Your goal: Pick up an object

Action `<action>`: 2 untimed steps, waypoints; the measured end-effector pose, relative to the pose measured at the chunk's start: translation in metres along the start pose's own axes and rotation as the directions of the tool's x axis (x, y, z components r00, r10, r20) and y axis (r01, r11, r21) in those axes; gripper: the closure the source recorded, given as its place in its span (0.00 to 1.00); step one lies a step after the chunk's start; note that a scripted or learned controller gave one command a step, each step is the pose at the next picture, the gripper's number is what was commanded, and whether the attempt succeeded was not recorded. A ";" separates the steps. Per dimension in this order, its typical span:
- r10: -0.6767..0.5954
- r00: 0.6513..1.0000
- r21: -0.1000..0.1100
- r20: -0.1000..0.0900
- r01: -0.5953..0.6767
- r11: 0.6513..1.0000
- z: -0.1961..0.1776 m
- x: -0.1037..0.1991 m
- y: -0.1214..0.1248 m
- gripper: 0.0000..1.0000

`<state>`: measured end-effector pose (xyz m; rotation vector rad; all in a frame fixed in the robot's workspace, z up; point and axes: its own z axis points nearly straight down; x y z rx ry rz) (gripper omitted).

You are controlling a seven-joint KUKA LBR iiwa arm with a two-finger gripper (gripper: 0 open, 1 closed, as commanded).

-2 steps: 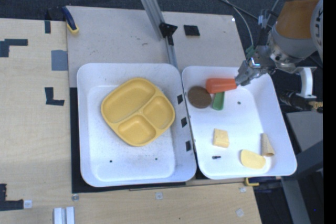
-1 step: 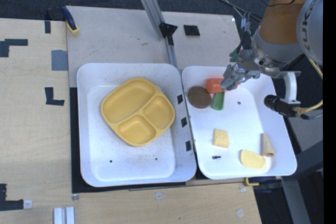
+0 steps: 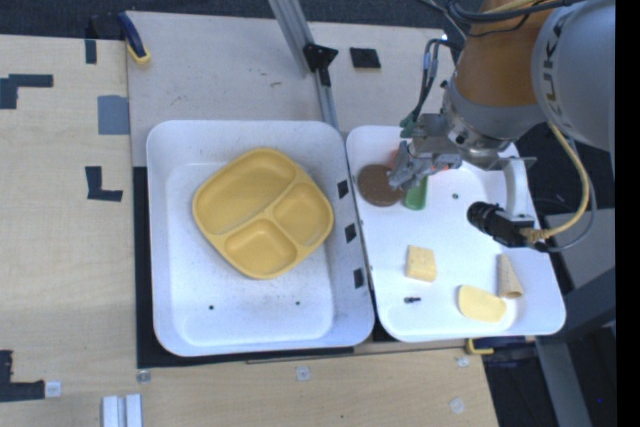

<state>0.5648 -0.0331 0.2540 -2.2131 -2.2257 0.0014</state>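
Two white bins are sitting side by side, and the arm is reaching into the right one.

The left bin [image 3: 165, 245] is holding a yellow plate [image 3: 262, 212] with three parts, lying flat and turned at a slant. The right bin [image 3: 545, 310] is holding a brown round thing [image 3: 376, 185] at its upper left, a green block [image 3: 416, 192] just beside it, a yellow cube [image 3: 421, 264] lower down, and a yellow slice [image 3: 481, 304] touching a tan stick [image 3: 510, 277] at the lower right. The arm [image 3: 520, 45] is coming in from the upper right and bending down, so the gripper [image 3: 408, 171] is hanging right over the green block and the brown round thing. I cannot tell how its tips are set. The green block is pointing up and down in the picture, with its top end hidden under the gripper.
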 end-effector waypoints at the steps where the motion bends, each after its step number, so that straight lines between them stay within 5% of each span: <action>1: 0.001 1.000 0.002 0.001 -0.001 1.000 0.017 0.045 -0.013 1.00; 2: -0.002 1.000 -0.001 0.000 0.002 1.000 0.014 0.098 -0.020 1.00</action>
